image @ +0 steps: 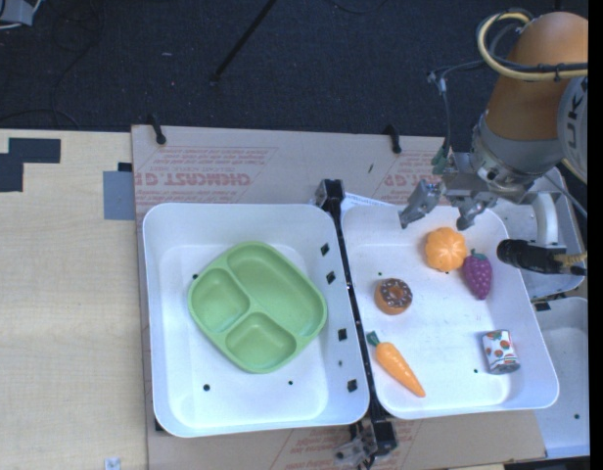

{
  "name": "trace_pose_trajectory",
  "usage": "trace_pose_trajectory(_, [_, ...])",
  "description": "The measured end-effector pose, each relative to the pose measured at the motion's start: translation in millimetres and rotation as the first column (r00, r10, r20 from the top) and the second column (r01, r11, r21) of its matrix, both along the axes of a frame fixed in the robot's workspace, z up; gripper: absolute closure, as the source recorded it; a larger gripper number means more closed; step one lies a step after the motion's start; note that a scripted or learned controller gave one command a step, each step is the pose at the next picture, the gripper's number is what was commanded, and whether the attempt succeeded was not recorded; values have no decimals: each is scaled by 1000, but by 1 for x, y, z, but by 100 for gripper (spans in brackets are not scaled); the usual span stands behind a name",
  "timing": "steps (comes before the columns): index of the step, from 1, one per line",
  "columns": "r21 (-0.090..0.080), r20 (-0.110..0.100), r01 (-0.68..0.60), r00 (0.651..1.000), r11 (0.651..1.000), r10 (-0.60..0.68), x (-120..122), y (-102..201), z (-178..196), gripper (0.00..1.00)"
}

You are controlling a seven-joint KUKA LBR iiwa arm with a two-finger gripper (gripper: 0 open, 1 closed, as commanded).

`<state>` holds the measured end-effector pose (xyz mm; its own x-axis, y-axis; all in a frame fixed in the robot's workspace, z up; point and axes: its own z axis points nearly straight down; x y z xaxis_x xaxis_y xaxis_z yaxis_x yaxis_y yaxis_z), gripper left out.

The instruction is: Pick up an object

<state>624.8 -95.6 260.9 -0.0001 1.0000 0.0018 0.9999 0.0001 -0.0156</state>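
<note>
Carrot [398, 367] near front rim — fingers [418, 206] spread.

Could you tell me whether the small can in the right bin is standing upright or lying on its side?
On its side. The small can lies in the right bin with its printed wall facing up and one round end showing.

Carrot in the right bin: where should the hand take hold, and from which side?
Grip the carrot across its thick orange middle, coming straight down from above. It lies flat on the right bin floor, slanting from its green top near the divider to its tip lower right, so close the fingers across that slant. The doughnut is clear of it.
</note>
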Motion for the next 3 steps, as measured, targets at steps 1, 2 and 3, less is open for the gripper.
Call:
trace_pose_trajectory(1, [-1,13,-1,1000,1000,1,2,0,7,0])
trace_pose_trajectory(2, [-1,6,0,1000,1000,0,-9,-1,-46,0])
trace_pose_trajectory(3, [-1,8,0,1000,1000,0,-6,-2,-91,0])
